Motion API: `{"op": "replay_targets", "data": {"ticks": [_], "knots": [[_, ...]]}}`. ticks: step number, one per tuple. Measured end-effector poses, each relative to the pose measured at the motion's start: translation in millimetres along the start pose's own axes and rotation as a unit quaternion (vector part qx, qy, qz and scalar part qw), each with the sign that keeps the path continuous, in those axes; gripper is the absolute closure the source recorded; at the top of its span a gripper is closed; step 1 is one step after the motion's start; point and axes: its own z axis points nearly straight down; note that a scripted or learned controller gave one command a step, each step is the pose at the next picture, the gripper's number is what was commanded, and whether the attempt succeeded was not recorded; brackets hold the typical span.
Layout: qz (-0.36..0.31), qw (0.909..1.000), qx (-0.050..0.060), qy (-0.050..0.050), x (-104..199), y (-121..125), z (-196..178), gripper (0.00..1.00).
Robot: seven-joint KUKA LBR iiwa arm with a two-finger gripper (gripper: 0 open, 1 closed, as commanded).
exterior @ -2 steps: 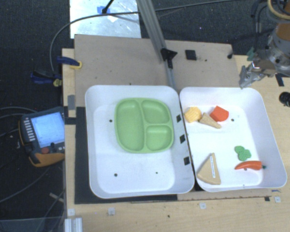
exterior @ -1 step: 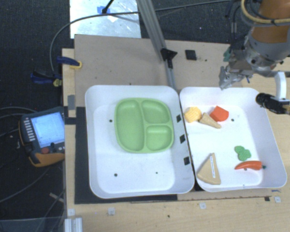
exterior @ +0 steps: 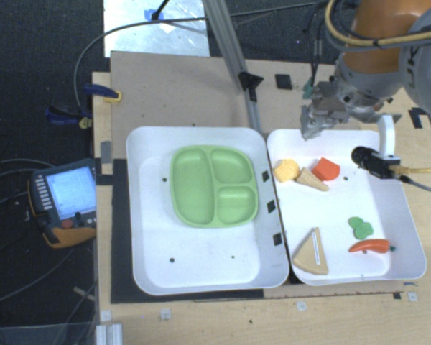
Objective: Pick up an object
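In the camera view, the tool hangs above the far edge of the right bin, near its far left corner, and no object is between its tips; how far it is open I cannot tell from this angle. It seems placed there to come down on one of the toy foods just below it.

The objects for picking all lie in the right bin. Near the far left corner are a yellow corn piece, a pale cheese-like wedge touching it, and an orange-red piece just beside. These three are crowded, so I judge that a clean grasp of one is harder there. Near the front edge lie a sandwich wedge, a small green vegetable and a carrot, more apart from each other.

The left bin carries a green divided plate. A black and white fitting with a yellow cable reaches over the right bin's far right part, and could stand in the way there. A teach pendant lies off the desk's left edge.
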Motion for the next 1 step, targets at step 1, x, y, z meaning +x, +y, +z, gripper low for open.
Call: {"op": "replay_targets", "data": {"ticks": [1], "knots": [[0.0,1.0,-0.001,0.0,51.0,3.8,2.9,1.0]]}}
